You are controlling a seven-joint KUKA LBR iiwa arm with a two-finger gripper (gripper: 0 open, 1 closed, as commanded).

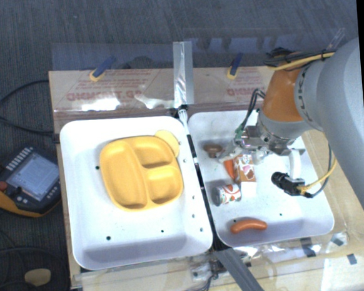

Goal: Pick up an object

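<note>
In the camera view, the two-finger gripper (252, 144), its state not discernible, is seen just above the small orange-and-white carton (244, 168), lying at six o'clock from it.

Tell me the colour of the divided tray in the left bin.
The divided tray is yellow; the camera view shows it clearly.

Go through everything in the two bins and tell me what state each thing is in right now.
Yellow divided tray: right way up, flat in the left bin.
Can: lying on its side in the right bin.
Orange and white carton: lying down, directly under the end effector.
Hot dog: lying flat near the front wall.
Small brown object: resting on the floor.
</note>
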